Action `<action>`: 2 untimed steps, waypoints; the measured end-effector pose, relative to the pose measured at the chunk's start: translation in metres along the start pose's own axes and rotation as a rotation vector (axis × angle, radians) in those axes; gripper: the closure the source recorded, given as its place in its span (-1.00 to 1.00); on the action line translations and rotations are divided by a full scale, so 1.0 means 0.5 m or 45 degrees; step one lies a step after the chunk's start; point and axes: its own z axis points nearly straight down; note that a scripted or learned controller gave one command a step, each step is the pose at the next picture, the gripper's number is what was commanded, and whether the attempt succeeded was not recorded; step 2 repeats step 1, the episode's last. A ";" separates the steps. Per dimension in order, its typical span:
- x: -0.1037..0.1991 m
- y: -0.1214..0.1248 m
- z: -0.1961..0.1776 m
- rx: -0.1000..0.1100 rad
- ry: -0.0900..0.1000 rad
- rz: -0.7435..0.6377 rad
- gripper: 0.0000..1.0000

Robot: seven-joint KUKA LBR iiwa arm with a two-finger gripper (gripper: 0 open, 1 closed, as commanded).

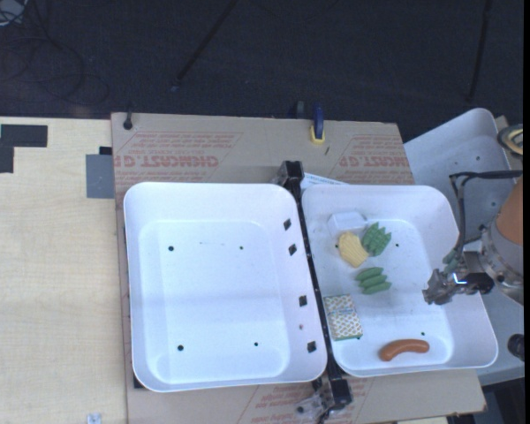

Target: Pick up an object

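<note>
The right bin (459,219) holds a yellow item (352,249), two green pieces (375,238) (372,280), a white block (346,223), a patterned packet (343,316) and an orange-red sausage (404,349). My gripper (440,291) hangs at the bin's right side, over its inner slope, apart from every object. The sausage lies below and to its left. The gripper looks dark and small here.
The left bin (141,237) sits beside the right one on a cardboard sheet (221,148). A black divider strip (302,263) runs between the bins. The arm's wrist and cables (490,246) come in from the right edge. A pale wooden bench surface (44,281) lies to the left.
</note>
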 end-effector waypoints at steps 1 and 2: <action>0.226 0.059 -0.146 -0.020 0.002 -0.024 1.00; 0.226 0.059 -0.146 -0.020 0.002 -0.024 1.00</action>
